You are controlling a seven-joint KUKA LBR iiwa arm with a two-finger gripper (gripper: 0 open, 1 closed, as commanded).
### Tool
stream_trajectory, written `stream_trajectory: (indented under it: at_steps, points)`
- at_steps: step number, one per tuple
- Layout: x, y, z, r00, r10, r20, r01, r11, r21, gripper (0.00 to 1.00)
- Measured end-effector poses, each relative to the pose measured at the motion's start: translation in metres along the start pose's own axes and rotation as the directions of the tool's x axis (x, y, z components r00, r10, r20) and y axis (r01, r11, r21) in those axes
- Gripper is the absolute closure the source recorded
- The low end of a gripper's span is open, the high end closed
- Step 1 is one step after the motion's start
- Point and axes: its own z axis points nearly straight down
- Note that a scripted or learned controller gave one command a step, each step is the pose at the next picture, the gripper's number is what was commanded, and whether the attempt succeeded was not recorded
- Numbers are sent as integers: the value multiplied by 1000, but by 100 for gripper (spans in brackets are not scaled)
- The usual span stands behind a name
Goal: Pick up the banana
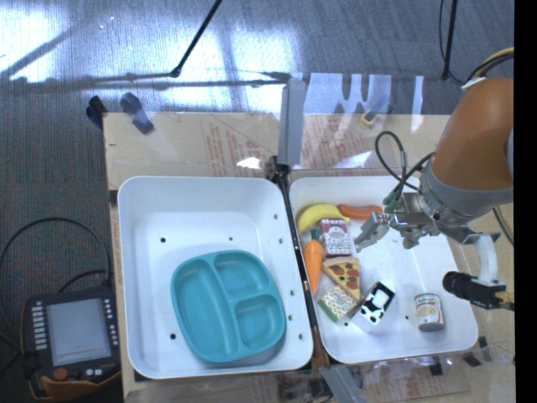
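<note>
The banana (pixel 319 216) lay in the right bin (pixel 457 326), at its upper left corner near the wall it shares with the left bin (pixel 134 225). The jaws (pixel 377 227) hovered to its right, well apart from it; they looked spread open, with nothing between them.

The risk was crowding. A small carton (pixel 336 237) touched the banana's lower edge, a carrot (pixel 313 263) lay just below, and an orange-red piece (pixel 361 211) sat at its right tip. A descent off-centre would likely catch the carton or the bin wall instead.

The banana's long axis ran roughly left to right, curving upward, with its left end dipping toward the carrot.
</note>
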Motion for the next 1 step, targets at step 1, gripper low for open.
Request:
stream_trajectory:
  at_steps: [1]
  points:
    - [-4, 62, 149, 1000, 10, 0, -10, 1000, -4, 0]
